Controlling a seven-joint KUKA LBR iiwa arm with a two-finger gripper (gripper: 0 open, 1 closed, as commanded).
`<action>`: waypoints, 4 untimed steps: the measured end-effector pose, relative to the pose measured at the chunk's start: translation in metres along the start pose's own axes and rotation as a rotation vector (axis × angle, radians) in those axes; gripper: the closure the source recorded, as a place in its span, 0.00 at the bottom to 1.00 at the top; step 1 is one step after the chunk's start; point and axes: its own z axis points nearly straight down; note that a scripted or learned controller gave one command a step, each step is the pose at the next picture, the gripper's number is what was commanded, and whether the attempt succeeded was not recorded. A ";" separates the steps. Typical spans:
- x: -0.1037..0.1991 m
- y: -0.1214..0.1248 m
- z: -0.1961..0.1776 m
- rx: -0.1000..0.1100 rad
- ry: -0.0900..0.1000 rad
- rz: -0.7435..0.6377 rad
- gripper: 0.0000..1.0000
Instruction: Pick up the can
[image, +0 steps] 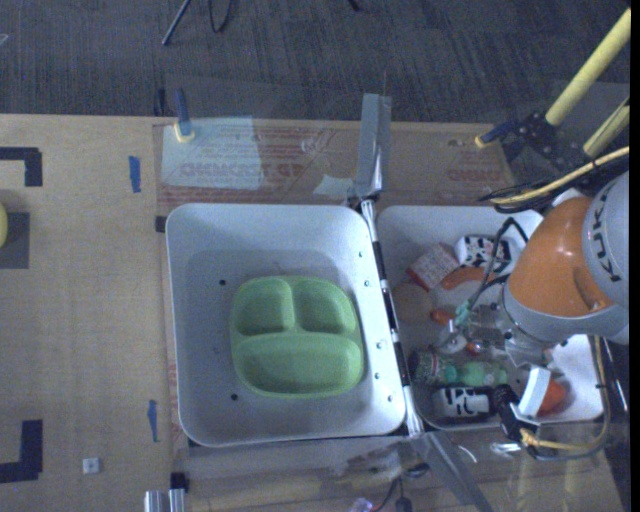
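From my remote seat, one glossy green divided plate (297, 335) fills the left bin (190, 300); the gripper (478, 335) hovers above a dark can (455, 367), its grip unreadable.

arm (560, 275) bent low, gripper (480, 335) pointing down

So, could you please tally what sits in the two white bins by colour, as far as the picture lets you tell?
Green: 2, the divided plate in the left bin and the can in the right bin.
Orange or red: 2, one piece and one.
Black and white: 2, one and one.
Pale packet: 1.
Total: 7; some lie partly hidden under the arm.
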 end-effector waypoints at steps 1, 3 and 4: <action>-0.038 -0.010 -0.008 0.005 0.000 -0.203 0.00; -0.037 -0.010 -0.039 0.002 -0.002 -0.293 0.00; -0.070 0.083 -0.040 0.002 -0.002 -0.153 0.00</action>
